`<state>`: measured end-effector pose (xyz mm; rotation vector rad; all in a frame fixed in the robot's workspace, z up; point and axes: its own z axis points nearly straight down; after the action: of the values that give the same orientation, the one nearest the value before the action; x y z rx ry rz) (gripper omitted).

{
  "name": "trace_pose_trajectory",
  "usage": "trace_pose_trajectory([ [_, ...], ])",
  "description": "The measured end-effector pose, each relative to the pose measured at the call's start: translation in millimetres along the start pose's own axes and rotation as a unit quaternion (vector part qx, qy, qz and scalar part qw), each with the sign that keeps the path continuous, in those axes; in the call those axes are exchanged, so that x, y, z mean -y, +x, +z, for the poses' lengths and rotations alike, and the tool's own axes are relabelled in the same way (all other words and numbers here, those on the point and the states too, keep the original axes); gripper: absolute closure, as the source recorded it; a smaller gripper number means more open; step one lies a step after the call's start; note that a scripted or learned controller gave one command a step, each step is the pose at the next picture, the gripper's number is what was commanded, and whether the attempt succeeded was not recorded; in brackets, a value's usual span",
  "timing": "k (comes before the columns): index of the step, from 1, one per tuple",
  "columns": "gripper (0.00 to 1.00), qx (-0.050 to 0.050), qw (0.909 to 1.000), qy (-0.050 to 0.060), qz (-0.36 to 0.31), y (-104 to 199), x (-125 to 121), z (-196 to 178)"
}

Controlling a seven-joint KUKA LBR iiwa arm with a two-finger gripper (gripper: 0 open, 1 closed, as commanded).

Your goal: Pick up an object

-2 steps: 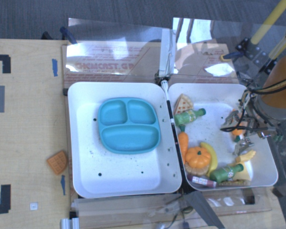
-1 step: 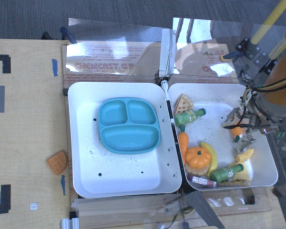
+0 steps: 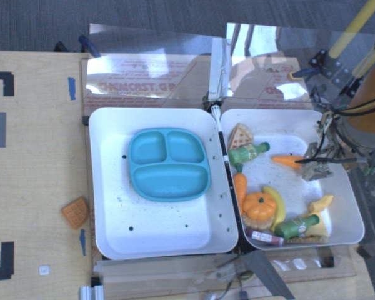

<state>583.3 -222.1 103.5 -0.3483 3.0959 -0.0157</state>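
The pincer [image 3: 312, 164] hangs low over the far right part of the right bin [image 3: 353, 220], and whether its fingers stand apart or together cannot be told, since cables and dark linkage blur the tip. Just to its left, almost touching, lies a small orange carrot [image 3: 286, 161], the likeliest thing to take. Farther left of the pincer sit a green bottle [image 3: 247, 153] and a waffle wedge [image 3: 240, 135]; nearer the camera from it lie a pumpkin [image 3: 260, 207], a banana [image 3: 275, 203] and a second green bottle [image 3: 295, 226], crowded together. To do the step well, the pincer should centre over the carrot's thicker middle, straddle it across its narrow width, descend squarely to the bin floor and close before lifting. The carrot is slim and tapered, so an off-centre grasp would probably squirt it aside.
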Motion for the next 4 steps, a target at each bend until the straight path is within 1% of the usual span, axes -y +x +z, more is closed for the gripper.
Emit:
trace_pose_trajectory([
  [1, 0.0, -0.001, 1.0, -0.001, 0.0, 0.3, -0.6, 1.0],
  [2, 0.0, -0.007, 0.9923, -0.004, 0.124, -33.4, -35.2, 15.3],
  [3, 1.0, 0.0, 0.9924, -0.001, 0.123, -38.2, -34.2, 0.2],
  [4, 0.0, -0.001, 0.9924, -0.001, 0.123, -37.7, -34.7, 1.3],
])
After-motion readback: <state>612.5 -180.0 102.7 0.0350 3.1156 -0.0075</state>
